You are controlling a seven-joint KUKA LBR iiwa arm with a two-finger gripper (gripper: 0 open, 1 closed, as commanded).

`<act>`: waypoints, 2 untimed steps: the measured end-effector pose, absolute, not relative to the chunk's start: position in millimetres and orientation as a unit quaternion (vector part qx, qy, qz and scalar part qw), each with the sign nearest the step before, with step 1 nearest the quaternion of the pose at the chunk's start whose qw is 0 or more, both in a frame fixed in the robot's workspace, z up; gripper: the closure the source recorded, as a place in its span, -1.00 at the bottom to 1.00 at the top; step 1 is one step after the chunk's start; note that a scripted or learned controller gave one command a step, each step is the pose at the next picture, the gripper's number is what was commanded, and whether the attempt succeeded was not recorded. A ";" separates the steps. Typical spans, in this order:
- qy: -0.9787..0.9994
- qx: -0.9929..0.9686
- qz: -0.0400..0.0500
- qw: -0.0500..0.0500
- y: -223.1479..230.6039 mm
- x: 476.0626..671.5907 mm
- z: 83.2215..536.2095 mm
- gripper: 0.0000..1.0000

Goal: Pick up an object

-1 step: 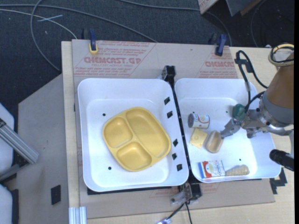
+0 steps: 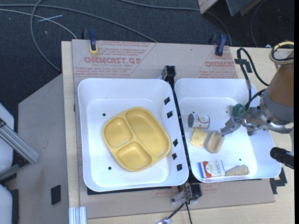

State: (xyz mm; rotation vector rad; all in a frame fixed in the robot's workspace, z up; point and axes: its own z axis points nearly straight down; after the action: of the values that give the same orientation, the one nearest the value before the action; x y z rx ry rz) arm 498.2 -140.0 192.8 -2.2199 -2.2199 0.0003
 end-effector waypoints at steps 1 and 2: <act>-0.707 -0.707 0.001 0.002 -144.6 500.4 149.8 -1.00; -0.707 -0.707 0.000 0.002 -141.6 497.2 107.9 -1.00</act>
State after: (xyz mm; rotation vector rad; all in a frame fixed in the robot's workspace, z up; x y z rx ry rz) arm 497.2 -141.6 107.9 -2.2183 -2.2180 0.0013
